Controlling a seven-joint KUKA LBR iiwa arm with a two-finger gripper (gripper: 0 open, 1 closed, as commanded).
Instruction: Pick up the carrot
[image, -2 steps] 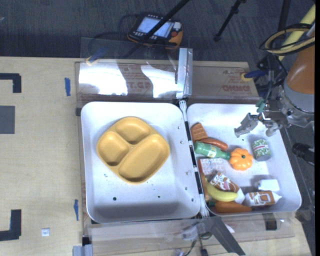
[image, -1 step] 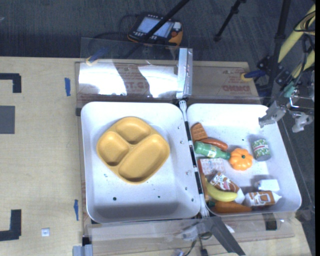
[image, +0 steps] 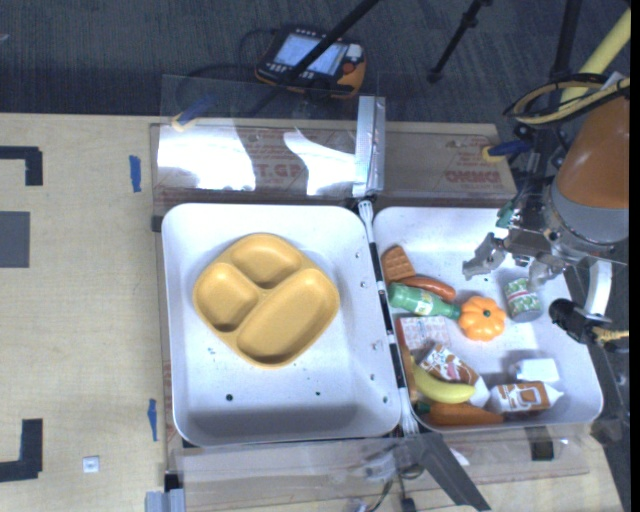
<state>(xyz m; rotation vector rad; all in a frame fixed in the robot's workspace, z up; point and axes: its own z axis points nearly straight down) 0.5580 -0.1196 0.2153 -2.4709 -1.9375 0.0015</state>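
Hovering with fingers spread, the gripper — bare metal; glossy tapered carrot lies well apart.

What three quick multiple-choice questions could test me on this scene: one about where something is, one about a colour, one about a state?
1. Where does the yellow divided plate lie?
A. In the left bin
B. In the right bin
C. On the bench outside the bins

2. What colour is the small pumpkin?
A. Green
B. Orange
C. White

3. How does the carrot stand with the task now?
A. Lifted high above the bins
C. Resting on the yellow plate
B. Lying in the right bin, under the banana

Answers:
1. A: the plate sits alone in the left bin.
2. B: the pumpkin is orange, with a short stem, beside the green bottle.
3. B: the carrot lies along the near edge of the right bin, below the banana, while the tool hangs near the far side, apart from it.
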